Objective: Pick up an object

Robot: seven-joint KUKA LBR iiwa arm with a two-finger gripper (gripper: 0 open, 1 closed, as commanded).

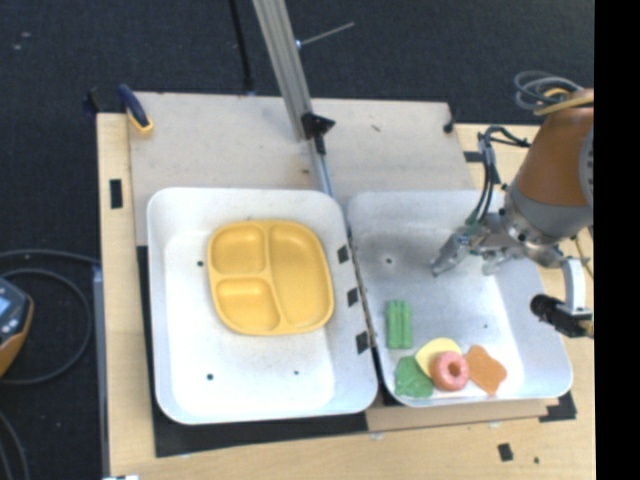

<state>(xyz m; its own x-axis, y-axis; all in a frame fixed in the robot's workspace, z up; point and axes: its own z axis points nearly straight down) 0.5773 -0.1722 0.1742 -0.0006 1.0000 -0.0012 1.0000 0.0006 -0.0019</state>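
Note:
My gripper (pixel 468 258) hangs over the upper middle of the right bin (pixel 420 218), its fingers spread open with nothing between them. Several small toys lie at the bin's near edge, well below the gripper: a green ridged block (pixel 399 324), a darker green piece (pixel 411 377), a yellow piece (pixel 437 351), a pink ring donut (pixel 450 371) and an orange piece (pixel 487 368). The green block is the closest to the gripper, down and to the left of it.
The left bin (pixel 180 368) holds a yellow divided plate (pixel 270 275). A metal post (pixel 285 58) rises from behind the bins, between them. The grey-and-orange arm (pixel 555 168) fills the right bin's far right side, with cables behind it.

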